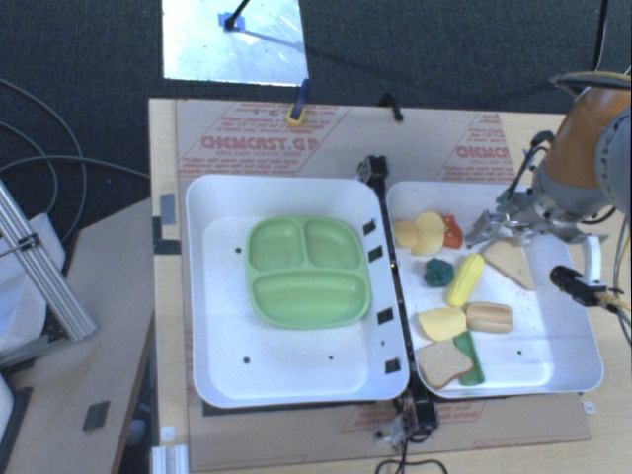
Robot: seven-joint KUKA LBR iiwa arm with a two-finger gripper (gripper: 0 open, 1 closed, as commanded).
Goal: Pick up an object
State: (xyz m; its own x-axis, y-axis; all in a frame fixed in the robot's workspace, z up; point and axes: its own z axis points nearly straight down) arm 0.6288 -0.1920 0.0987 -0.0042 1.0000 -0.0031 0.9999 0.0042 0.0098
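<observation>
While nothing is held, the right bin offers plenty: nearest lies a bread slice against a green piece, then a bun and a yellow corn cob beside a dark teal lump. Farther right, the gripper hangs low, its thin fingers parted and empty, just left of a tan wedge. A good pick, I judge, centres over one isolated item before descending. The left bin holds a green divided plate.
</observation>
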